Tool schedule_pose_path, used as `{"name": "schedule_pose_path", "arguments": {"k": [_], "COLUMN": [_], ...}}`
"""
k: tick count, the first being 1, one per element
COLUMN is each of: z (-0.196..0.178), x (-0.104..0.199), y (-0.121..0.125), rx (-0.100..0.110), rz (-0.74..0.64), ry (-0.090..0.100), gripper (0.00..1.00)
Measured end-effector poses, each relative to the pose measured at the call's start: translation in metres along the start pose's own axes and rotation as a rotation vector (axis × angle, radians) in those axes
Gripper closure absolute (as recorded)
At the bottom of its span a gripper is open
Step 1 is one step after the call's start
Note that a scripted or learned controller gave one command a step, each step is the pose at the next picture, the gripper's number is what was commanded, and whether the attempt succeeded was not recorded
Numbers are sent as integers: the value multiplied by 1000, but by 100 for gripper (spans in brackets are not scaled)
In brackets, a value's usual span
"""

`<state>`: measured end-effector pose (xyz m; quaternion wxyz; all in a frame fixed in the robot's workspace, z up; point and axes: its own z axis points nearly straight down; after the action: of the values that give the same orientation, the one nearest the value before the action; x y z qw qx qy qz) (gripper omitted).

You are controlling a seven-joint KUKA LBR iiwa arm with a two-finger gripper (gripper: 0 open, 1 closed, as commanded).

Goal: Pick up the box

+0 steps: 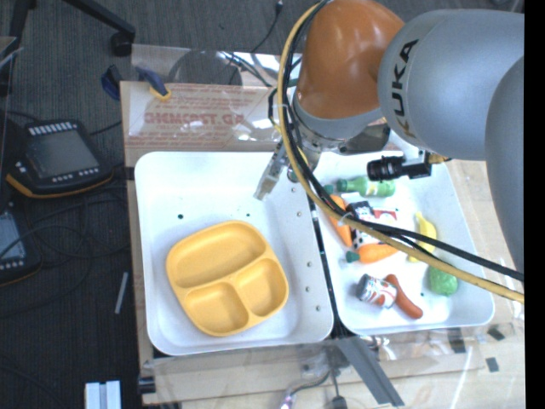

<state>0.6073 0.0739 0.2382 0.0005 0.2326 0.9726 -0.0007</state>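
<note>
Gripper [271, 177] hangs over the left bin's [162, 313] far right corner, fingers' state unclear; the box [370, 214] waits in the right bin [467, 309], so reach comes next

Single fixed camera, mounted above the tabletop [213, 118], looking down at a slant. Both bins in frame: left bin [204, 186] fully seen, right bin [464, 309] partly covered. Arm [409, 58] enters from frame right, close to the lens, large in the upper right. Floor [60, 313] visible along the left side.
</note>
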Motion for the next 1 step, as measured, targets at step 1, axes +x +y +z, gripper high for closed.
{"name": "schedule_pose_path", "arguments": {"k": [1], "z": [44], "x": [24], "y": [70], "rx": [1], "rz": [337], "ry": [4], "gripper": [100]}}
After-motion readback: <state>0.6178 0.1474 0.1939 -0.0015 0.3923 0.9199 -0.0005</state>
